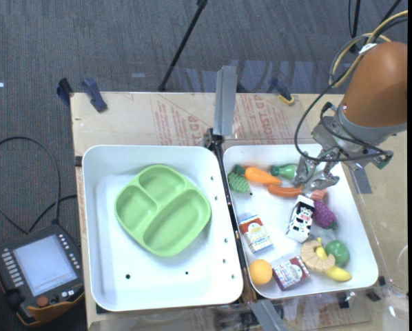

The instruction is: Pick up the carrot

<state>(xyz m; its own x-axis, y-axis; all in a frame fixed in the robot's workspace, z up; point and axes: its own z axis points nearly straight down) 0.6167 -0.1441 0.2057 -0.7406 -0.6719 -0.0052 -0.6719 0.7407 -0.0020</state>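
Note:
The carrot (261, 176) is orange with a leafy green top (238, 181). It lies near the upper left corner of the right bin (368, 247), pointing right. My gripper (315, 178) hangs over the upper right part of that bin, to the right of the carrot and apart from it. Its fingers are open with nothing between them, just above the right end of a long orange-red toy (286, 191).
A green toy (284, 170) lies next to the carrot's tip. The right bin also holds a cow-print carton (302, 221), purple grapes (324, 214), small boxes (255, 233), an orange (260, 272) and a banana (337, 274). A green divided plate (163, 209) sits in the left bin (96, 254).

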